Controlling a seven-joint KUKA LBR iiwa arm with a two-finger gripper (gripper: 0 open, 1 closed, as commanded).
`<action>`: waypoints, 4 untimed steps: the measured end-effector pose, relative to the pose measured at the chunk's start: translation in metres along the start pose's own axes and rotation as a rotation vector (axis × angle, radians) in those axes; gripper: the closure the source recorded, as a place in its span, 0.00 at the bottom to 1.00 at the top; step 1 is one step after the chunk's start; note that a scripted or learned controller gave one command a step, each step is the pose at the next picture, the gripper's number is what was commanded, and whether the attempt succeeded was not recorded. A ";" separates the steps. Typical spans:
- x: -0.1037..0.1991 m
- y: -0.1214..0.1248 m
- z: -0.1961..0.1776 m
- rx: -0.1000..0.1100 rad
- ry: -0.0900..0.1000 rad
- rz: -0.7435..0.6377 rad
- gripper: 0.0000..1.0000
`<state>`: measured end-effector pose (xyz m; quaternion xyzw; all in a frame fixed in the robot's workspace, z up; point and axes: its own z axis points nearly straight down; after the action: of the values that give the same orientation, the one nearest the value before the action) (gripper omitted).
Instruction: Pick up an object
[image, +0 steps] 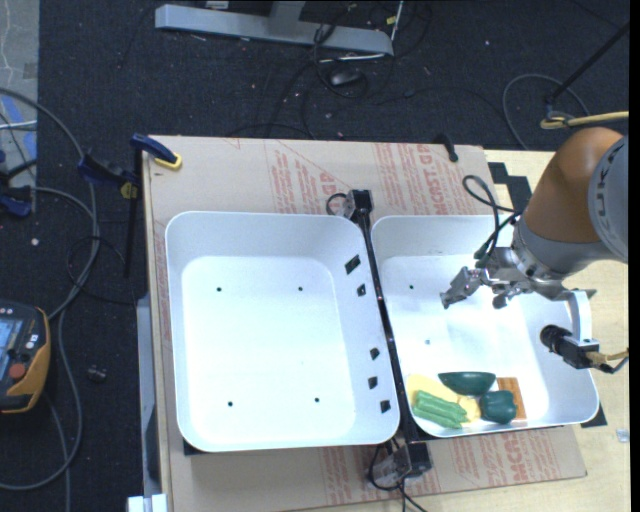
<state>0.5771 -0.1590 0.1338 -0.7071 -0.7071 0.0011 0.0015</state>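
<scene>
Several objects lie bunched in the near corner of the right bin (430, 235): a light green ridged piece (440, 408), a dark green bowl-shaped piece (467, 381), a teal block (498, 406), a yellow flat piece (424, 386) and an orange-brown piece (511, 387). My gripper (480, 294) hangs over the middle of that bin, farther back than the pile and apart from it. Its fingers are spread open and nothing sits between them.
The left bin (190, 300) stands beside the right one, with a black divider strip (375, 310) between them. A black fitting (562, 344) on a white bracket hangs from the arm over the right bin's right edge. Cables lie on the floor behind the bench.
</scene>
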 end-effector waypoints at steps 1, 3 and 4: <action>0.000 0.000 0.047 -0.002 0.000 0.000 0.00; -0.006 -0.005 -0.022 -0.008 -0.002 0.001 1.00; 0.004 -0.006 -0.074 -0.008 -0.001 -0.001 1.00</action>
<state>0.5713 -0.1552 0.2083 -0.7067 -0.7075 -0.0013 -0.0017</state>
